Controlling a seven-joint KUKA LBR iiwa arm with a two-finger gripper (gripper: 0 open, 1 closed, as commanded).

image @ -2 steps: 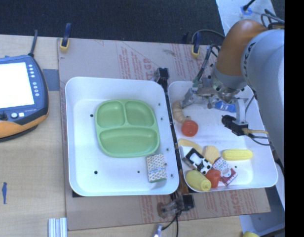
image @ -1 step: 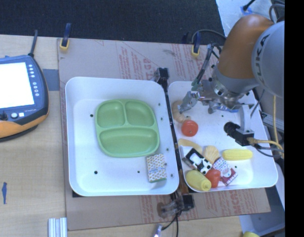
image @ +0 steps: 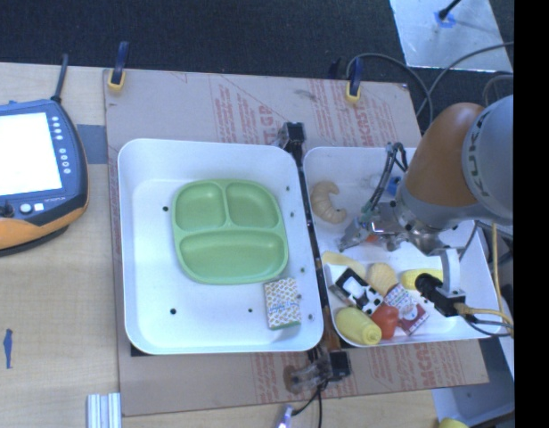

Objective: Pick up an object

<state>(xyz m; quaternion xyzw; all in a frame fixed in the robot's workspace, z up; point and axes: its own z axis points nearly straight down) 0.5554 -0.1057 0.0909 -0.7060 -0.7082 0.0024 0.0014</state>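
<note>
The right bin (image: 346, 160) holds a tan croissant (image: 328, 201) at its far left. A cluster of toy food lies along its near side: a yellow lemon-like piece (image: 356, 326), a black-and-white item (image: 353, 287), a pale round piece (image: 382, 277) and a red-and-white packet (image: 406, 310). My gripper (image: 371, 230) hangs low over the middle of this bin, just right of the croissant and above the cluster. Nothing shows in its grasp. The grey arm with its orange band (image: 444, 159) covers the bin's right part.
In the left bin (image: 141, 239) lie a green divided plate (image: 228, 231) and a small patterned box (image: 282, 302) near the front right corner. A teach pendant (image: 29, 172) rests on the bench at far left. Cables run along the right bin's near right side.
</note>
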